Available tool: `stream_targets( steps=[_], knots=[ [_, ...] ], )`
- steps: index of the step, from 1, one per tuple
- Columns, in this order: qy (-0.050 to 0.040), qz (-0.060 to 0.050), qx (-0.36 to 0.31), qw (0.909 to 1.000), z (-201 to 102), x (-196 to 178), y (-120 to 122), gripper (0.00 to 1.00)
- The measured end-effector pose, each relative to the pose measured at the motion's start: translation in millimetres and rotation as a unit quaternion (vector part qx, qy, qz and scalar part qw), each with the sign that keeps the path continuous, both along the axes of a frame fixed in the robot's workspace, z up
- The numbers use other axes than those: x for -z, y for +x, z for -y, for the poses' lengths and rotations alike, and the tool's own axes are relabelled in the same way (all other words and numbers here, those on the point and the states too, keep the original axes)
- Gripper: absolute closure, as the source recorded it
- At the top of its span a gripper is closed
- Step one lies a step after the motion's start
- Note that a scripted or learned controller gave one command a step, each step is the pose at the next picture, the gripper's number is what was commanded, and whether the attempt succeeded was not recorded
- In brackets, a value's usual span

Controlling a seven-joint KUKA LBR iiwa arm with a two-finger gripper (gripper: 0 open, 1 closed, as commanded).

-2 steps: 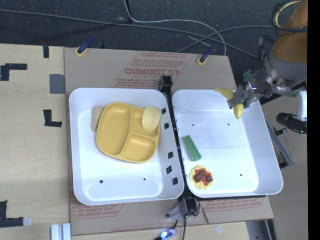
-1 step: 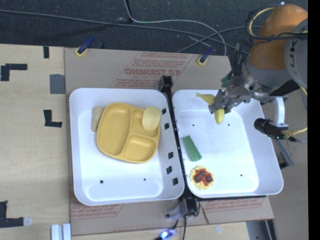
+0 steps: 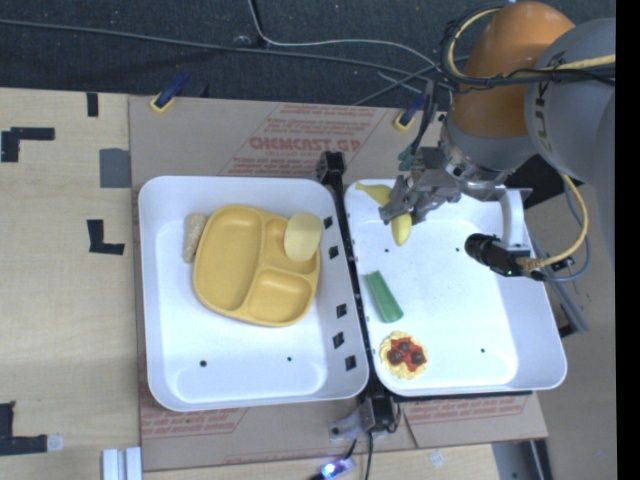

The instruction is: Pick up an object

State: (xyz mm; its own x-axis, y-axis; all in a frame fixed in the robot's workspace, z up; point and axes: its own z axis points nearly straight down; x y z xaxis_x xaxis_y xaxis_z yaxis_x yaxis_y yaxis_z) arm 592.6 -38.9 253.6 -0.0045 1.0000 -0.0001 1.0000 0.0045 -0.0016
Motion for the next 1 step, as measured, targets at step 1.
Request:
stream_targets(
  steps=[1],
  knots=[
    [0.0003,0.000,-0.001,1.0000,-52.3,0.5,-3.2,1.00]
  ],
)
